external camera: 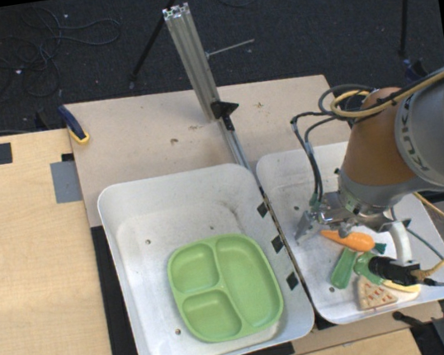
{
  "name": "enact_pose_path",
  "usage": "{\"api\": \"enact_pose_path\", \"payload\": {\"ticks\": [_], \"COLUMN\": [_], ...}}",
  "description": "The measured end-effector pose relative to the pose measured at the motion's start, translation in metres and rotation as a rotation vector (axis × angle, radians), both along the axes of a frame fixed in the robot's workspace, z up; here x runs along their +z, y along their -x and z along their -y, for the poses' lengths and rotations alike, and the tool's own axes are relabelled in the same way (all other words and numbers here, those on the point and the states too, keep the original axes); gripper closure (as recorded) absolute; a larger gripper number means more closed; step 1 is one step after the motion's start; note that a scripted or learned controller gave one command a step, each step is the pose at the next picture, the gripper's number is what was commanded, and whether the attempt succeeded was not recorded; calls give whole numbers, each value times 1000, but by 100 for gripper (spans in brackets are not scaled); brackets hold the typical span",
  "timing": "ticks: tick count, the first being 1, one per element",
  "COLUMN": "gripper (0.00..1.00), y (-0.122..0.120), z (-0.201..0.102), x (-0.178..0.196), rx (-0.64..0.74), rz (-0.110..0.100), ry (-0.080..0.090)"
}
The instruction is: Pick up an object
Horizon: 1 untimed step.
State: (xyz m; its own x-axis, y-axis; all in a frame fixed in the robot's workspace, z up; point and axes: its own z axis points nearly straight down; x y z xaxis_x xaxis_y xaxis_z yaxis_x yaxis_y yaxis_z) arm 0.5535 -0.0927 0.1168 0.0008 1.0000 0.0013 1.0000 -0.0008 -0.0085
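- Green divided plate (223, 288) — three compartments, nothing in them, lying flat in the left bin (129, 221), well apart from the arm.
- White right bin (284, 175) — holds the loose pieces, all crowded toward its near right part; its far half is bare.
- Orange carrot-shaped piece (350, 238) — lies slantwise, nearest the wrist, and looks to me the likeliest thing to take.
- Green stubby piece (342, 270) — just below the orange one, touching or nearly so; I cannot tell which.
- Tan waffle-patterned wedge (375, 296) — at the bin's near edge, beside the green piece.
- Gripper (311, 223) — low over the right bin, just beside the orange piece's left tip. Whether it is released or clenched I cannot tell from here, and nothing is plainly held.
- Step in hand, as I judge it: settling on a piece for the grasp.
- To do it well: centre over the orange piece's middle rather than its tip, straddle its narrow width, and go down straight, so the green neighbour is not nudged or caught along with it.
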Motion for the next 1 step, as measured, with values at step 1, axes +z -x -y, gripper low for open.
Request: {"api": "enact_pose_path", "payload": {"ticks": [1], "gripper": [0], "y": [-3], "z": [-1], "x": [-26], "rx": [0], "rz": [13], "ry": [0]}}
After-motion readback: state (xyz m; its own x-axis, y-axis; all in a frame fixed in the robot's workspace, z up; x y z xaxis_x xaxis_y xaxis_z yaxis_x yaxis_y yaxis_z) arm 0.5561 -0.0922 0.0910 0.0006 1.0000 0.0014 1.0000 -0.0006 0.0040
